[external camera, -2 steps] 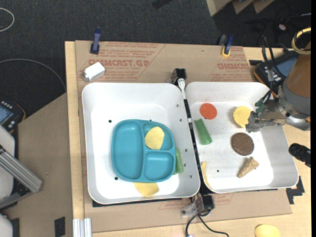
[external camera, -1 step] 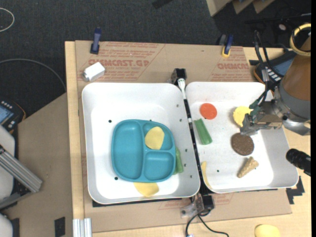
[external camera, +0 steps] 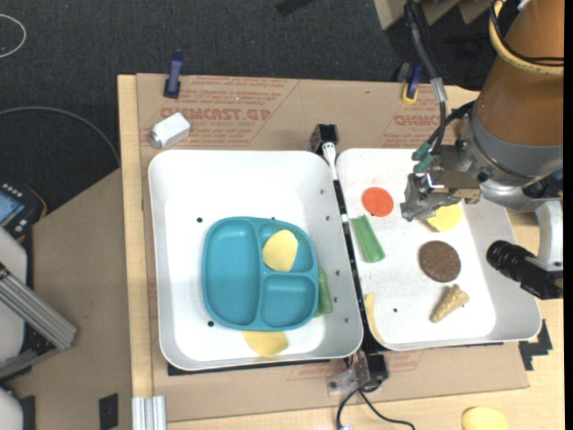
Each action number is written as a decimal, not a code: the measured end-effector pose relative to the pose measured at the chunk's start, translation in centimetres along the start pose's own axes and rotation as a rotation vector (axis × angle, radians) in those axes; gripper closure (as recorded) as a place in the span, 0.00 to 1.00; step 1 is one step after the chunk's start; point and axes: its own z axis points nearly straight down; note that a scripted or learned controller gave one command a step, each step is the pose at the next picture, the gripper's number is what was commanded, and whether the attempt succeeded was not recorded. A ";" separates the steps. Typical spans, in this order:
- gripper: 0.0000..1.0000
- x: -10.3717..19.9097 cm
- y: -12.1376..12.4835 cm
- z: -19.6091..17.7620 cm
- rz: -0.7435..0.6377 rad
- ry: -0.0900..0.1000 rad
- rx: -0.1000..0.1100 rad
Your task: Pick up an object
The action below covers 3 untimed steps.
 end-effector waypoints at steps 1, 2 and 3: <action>1.00 4.2 0.2 -16.2 0.003 0.002 -0.013; 1.00 1.7 -0.1 -3.9 0.014 -0.003 0.021; 1.00 12.5 -0.2 4.5 0.001 -0.001 0.019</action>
